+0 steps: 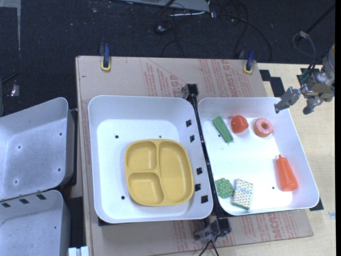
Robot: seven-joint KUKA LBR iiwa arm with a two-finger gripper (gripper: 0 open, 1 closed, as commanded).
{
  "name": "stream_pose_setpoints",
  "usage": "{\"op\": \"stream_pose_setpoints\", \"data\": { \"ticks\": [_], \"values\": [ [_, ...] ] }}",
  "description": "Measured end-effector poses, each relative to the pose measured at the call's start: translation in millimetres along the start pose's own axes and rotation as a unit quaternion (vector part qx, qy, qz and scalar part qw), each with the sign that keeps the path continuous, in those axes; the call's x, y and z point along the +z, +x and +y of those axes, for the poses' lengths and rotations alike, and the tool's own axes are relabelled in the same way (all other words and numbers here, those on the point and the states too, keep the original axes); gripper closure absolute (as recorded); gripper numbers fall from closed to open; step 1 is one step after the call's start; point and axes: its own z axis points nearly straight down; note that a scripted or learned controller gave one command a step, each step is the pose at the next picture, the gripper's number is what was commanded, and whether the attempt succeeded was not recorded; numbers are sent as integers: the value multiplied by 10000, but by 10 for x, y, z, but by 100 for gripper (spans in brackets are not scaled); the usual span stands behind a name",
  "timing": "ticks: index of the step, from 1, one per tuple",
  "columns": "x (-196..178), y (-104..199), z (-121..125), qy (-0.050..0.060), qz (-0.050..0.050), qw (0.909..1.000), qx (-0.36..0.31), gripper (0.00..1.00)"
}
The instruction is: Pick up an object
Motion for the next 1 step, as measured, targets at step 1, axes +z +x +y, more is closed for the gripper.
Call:
{"op": "stream_pose_setpoints", "data": {
  "ticks": [1],
  "values": [
    [-76, 10, 21, -60, -15, 10000, -18, 0]
  ]
}}
